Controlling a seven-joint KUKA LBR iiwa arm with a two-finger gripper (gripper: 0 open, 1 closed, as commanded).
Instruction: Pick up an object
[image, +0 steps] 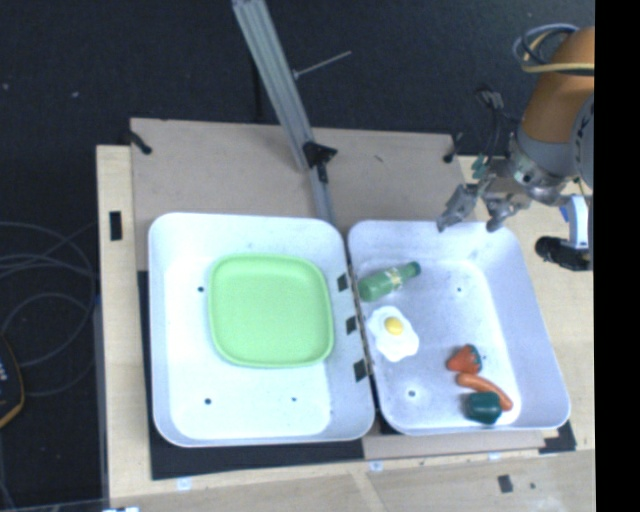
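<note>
On a pale wooden worktop (420, 165) over dark floor, two white bins sit side by side — the tool (472, 216), fingers apart, hangs empty above the right bin (520, 300) whose green bottle (387, 280), fried egg (392, 333) and vegetables (477, 385) lie loose — a green plate (270, 310) fills the left bin (175, 330).

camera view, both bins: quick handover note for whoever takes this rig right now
Gripper: open, holding nothing, above the far rim of the right bin.
Right bin: green bottle lying on its side, fried egg toy, red piece, orange carrot, dark green piece.
Left bin: green plate.
Done: nothing picked yet.
Left: descend, grasp one object, lift.
</note>
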